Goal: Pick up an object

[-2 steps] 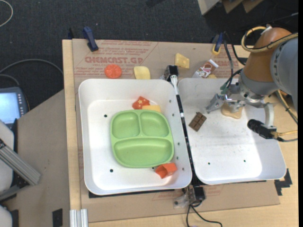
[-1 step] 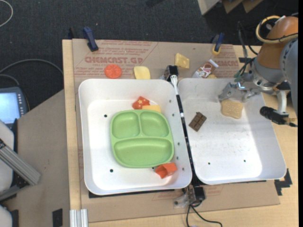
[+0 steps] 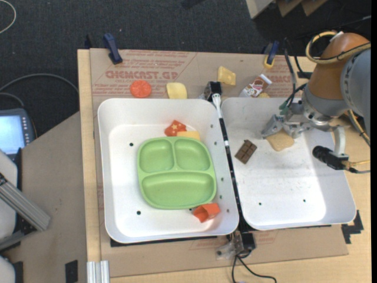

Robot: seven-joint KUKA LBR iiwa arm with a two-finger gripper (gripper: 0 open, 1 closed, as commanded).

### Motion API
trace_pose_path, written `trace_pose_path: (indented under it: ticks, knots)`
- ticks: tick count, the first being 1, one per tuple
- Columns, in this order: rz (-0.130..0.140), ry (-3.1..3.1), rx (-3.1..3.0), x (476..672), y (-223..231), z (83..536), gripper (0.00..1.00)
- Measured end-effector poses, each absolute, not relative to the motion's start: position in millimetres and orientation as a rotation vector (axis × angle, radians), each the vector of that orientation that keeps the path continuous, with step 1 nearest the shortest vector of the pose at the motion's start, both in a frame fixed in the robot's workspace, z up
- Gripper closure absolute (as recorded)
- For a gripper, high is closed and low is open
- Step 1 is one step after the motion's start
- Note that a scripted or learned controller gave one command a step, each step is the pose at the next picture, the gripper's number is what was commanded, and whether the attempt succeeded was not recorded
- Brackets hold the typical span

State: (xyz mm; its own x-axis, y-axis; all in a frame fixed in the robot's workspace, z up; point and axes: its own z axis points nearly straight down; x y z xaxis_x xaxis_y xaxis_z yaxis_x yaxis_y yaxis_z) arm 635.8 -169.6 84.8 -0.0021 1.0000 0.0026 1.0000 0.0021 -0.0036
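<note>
Two shallow white bins sit side by side on the brown cardboard-covered bench (image 3: pixel 194 63), and the grey arm with its orange band (image 3: pixel 344 69) reaches in over the right bin (image 3: pixel 294 187) from the far corner. In the left bin (image 3: pixel 115 158) lies a green three-compartment plastic tray (image 3: pixel 175 173), with a small red-and-yellow toy piece (image 3: pixel 177 128) touching its far rim and an orange block (image 3: pixel 206 211) at its near right corner.

Smaller things: a tan, bread-like chunk (image 3: pixel 281 142) rests on the right bin's floor directly beneath the two-finger gripper (image 3: pixel 284 128), and a dark brown chocolate-like rectangle (image 3: pixel 245 151) lies just to its left, apart from it. From where I stand I cannot tell how the claw is set; its metal linkage hides the tips, so I will not call the chunk held.

The tan chunk looks like the intended target, since the gripper hangs right over it. To do this well, the claw should be centred over the chunk so it straddles the narrower width, descend until the tips reach nearly to the bin floor, close firmly, then lift straight up. It should stay clear of the brown rectangle, so that piece is not nudged.
</note>
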Motion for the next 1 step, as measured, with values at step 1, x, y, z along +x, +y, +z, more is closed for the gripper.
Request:
trace_pose_path:
  ticks: [1]
  knots:
    - [0.003,-2.218,-2.221,620.2,-181.7,84.9,0.00]
